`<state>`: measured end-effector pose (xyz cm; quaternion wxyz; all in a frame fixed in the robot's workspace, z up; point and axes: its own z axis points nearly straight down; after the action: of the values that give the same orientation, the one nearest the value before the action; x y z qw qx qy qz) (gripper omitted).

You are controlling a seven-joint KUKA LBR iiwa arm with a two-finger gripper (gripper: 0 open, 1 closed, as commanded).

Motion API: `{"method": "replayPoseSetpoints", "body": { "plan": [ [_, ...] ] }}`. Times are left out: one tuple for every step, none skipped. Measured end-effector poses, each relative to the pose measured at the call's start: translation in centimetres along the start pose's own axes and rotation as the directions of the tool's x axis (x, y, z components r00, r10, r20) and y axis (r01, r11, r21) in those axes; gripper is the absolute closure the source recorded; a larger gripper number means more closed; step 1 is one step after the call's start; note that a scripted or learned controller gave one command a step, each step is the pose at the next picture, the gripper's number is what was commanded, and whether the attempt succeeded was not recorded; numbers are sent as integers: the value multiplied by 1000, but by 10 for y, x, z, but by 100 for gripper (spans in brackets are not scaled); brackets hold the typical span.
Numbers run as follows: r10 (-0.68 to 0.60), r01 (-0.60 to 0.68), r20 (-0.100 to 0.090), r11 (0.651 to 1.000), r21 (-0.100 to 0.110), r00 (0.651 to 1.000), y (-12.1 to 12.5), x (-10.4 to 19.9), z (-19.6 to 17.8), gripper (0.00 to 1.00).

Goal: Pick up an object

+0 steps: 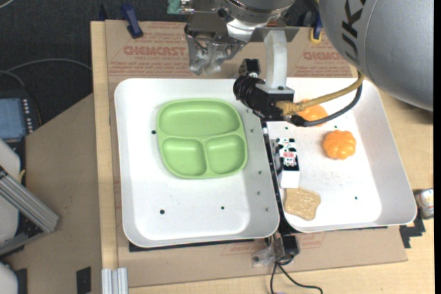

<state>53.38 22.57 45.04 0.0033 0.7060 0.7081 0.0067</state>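
Two white bins sit side by side as the gripper [207,55] hangs above the far rim of the left bin [138,210], beyond the green divided tray [201,138]. Whether it is open or closed cannot be told from here. The candidates lie in the right bin [386,203]: an orange pumpkin-shaped toy [340,144], a tan biscuit-shaped piece [302,203] and a black-and-white carton [286,160], its long axis running along the divider.
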Motion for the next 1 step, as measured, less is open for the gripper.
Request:
{"method": "replayPoseSetpoints", "body": {
  "plan": [
    [6, -6, 6, 1000, 20, 1000, -31, -41, 20, 100]
  ]
}}
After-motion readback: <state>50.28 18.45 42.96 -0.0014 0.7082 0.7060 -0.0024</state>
